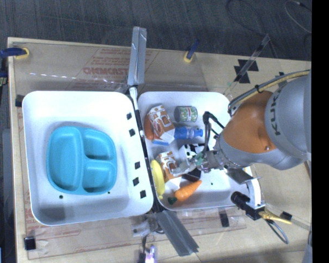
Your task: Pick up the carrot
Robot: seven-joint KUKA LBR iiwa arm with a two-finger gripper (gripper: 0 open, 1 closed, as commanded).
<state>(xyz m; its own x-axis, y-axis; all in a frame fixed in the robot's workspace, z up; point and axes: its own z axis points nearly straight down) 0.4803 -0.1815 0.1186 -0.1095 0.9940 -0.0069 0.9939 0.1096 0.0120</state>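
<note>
Low in the right bin (pixel 222 199), we saw the carrot (pixel 187 190) lying unlifted; the end effector (pixel 200 165) hovered just above, its state unclear.

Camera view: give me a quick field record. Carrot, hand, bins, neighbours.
carrot: orange, lying at a slant near the front of the right bin
hand: low over the right bin, just above the carrot
hand state: cannot tell
carrot neighbours: banana to its left
right bin: also holds a blue bottle and a can
left bin: holds a blue divided plate
</note>
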